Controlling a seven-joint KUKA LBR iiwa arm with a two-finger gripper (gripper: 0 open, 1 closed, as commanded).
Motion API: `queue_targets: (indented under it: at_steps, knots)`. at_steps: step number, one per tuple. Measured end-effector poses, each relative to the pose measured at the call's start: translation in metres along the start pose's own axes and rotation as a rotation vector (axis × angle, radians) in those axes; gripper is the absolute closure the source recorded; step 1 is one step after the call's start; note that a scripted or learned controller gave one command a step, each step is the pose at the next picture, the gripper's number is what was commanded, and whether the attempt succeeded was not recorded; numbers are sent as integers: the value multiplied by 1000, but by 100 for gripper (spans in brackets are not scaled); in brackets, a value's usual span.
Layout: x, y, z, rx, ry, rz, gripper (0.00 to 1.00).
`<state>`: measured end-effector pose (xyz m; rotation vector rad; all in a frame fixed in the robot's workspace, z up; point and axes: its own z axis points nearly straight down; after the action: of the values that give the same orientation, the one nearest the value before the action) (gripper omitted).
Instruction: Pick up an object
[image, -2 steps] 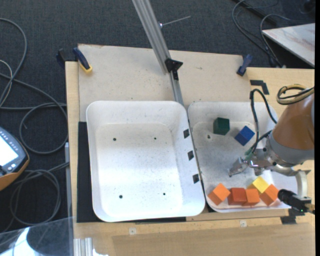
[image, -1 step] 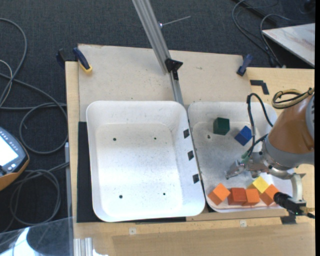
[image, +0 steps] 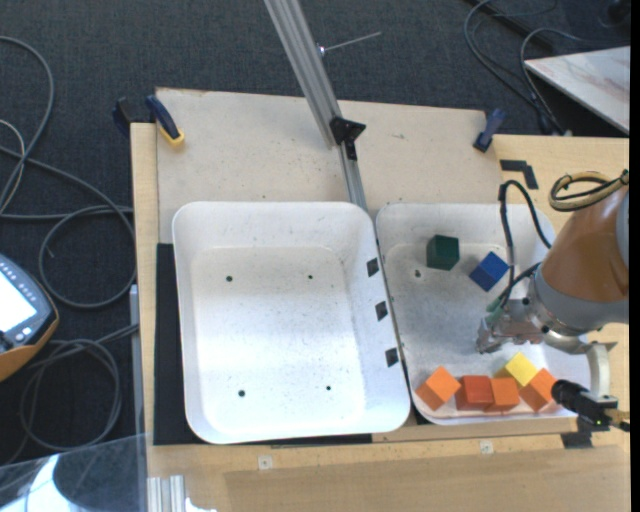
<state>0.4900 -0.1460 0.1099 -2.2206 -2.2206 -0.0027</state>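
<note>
the claw (image: 496, 332) is seen low in the right bin (image: 420, 235), at the end of the grey wrist that reaches in from the right of the camera view. nothing is seen held in it, and how far it stands open cannot be told, since the metal tip is small and partly blurred against the bin floor.

no single object is named by the task, so the nearest one is judged the likely target. a yellow block (image: 520, 368) is found just beside the claw, toward the near edge of the bin and slightly toward the arm's side. it is set at a tilt, with one corner pointing roughly at the claw, and it is touching or nearly touching the row behind it; which of the two cannot be told.

that row is laid along the near wall of the bin: an orange block (image: 437, 387) at the far end from the arm, a red-orange block (image: 477, 391) next, then two more orange blocks (image: 505, 393) (image: 538, 389). they are packed side by side, so little room is left for the claw between them.

on the other side of the claw, toward the far wall, a blue block (image: 489, 271) and a dark green block (image: 442, 252) are seen, each standing apart from the rest and from each other. the blue one is near the claw; the green one is farther.

the coming move is judged to turn on this: the yellow block lies closest but crowded, while the blue block lies a little farther and free on all sides.

the left bin (image: 200, 300) on the desk (image: 260, 130) is well apart from the claw.
</note>
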Motion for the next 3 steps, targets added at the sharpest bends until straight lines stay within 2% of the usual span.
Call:
queue_targets:
  at_steps: [1, 2, 3]
  knots:
    - [-6, -7, -53, -5, -4, 0, 100]
    - [-1, 3, -111, -8, -4, -3, 100]
    - [5, 1, -172, -9, -4, -3, 100]
